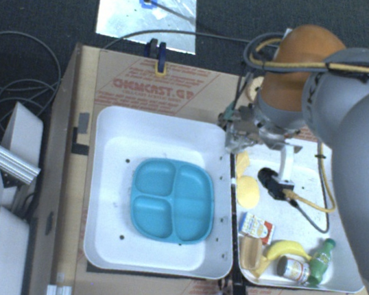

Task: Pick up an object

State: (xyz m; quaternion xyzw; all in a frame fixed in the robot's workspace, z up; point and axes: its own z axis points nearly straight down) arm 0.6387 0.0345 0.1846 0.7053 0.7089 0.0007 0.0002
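Observation:
My gripper (237, 139) hangs over the far left corner of the right bin (336, 285), by the wall between the two bins. Just below it lies a small yellow piece (241, 163), partly hidden by the wrist. A pale yellow lemon-like fruit (247, 191) sits a little nearer. Further toward the front are a red and white carton (256, 225), a banana (280, 252), a small jar (292, 269) and a green bottle (320, 259). Nothing can be seen held in the gripper.
The left bin (115, 167) holds a blue divided plate (172, 200). A black fitting with a yellow cable (274, 184) hangs from the arm over the right bin. The big grey arm body (366, 137) covers that bin's right part. Cables lie on the floor at left.

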